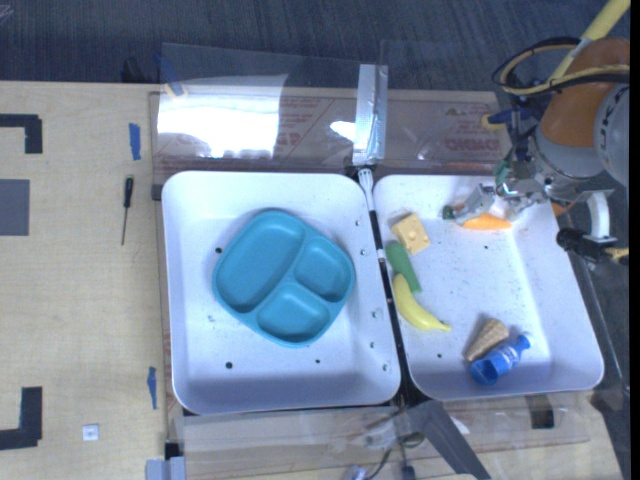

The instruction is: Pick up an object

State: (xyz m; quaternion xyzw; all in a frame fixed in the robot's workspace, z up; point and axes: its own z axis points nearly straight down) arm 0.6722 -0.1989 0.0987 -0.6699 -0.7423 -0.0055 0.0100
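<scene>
The orange carrot (487,223) lies just beside the gripper (512,190), whose grip you cannot tell, so centre over it before closing.

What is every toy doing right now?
blue plate: flat in left bin, right way up
cheese: lying in right bin
banana: lying beside green toy
cone: on its side
blue bottle: on its side
carrot: lying by claw
</scene>
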